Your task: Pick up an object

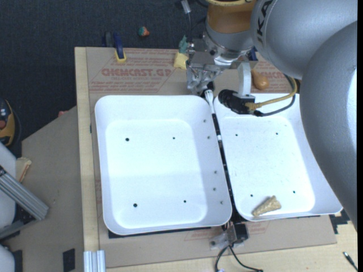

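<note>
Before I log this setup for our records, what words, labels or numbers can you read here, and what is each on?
"CHEMCAST G.P", faint red print, last letters uncertain, on the brown board behind the bins.
A second red line beneath it: too blurred to read.
"K", part of a dark logo cut off by the frame, on the arm.

One fixed camera looks down aslant on both bins (102, 152)

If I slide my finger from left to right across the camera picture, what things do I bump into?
Left bin → black strip between the bins → right bin, with a small tan wedge lying near its front edge.
</note>
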Robot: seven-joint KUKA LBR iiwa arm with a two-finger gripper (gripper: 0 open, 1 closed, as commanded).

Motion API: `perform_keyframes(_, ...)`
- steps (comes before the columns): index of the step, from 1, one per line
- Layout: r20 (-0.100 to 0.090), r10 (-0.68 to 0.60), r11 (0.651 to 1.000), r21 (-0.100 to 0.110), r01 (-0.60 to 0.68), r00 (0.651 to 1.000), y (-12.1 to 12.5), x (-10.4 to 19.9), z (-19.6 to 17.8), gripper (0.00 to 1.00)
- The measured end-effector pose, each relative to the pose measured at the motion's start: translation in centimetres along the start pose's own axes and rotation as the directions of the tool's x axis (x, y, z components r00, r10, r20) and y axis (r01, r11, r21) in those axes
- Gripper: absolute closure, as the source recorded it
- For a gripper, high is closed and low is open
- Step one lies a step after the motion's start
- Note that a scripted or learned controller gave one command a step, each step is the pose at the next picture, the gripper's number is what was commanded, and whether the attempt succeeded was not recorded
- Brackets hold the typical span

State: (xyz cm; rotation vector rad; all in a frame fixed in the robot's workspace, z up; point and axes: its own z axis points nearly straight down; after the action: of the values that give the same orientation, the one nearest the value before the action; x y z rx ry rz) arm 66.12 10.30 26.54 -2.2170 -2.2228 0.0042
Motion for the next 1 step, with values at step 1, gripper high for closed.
perform_keyframes(1, -0.001, -0.002, 1.0, -0.001, 0.002, 1.0, 0.37, 7.14, 5.07, 1.0)
